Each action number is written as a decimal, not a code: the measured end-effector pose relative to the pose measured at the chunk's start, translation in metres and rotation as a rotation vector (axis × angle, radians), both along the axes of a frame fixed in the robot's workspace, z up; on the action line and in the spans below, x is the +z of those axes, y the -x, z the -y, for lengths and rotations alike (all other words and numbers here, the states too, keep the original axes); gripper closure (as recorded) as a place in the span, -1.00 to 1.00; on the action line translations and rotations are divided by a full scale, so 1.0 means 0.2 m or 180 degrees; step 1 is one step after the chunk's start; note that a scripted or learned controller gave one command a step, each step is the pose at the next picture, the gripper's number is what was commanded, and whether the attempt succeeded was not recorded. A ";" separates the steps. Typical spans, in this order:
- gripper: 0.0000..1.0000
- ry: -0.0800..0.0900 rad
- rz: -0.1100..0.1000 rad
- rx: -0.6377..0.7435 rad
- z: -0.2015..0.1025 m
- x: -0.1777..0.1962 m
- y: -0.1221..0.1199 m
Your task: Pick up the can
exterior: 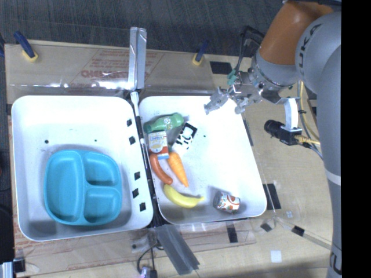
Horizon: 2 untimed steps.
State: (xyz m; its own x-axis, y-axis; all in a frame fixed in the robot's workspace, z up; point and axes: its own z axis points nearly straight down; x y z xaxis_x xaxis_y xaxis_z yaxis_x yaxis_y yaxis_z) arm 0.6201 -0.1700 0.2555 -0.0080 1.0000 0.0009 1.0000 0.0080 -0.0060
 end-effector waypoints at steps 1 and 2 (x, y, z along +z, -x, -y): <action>-1.00 0.0002 -0.0006 -0.0823 0.08 -0.53 0.40; 1.00 0.0000 -0.0017 -0.0809 0.08 -0.49 0.40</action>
State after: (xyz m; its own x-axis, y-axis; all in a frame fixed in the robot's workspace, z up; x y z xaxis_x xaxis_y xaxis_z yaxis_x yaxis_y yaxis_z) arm 0.5403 -0.1861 0.1574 0.2436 0.9699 0.0004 0.9698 -0.2436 -0.0112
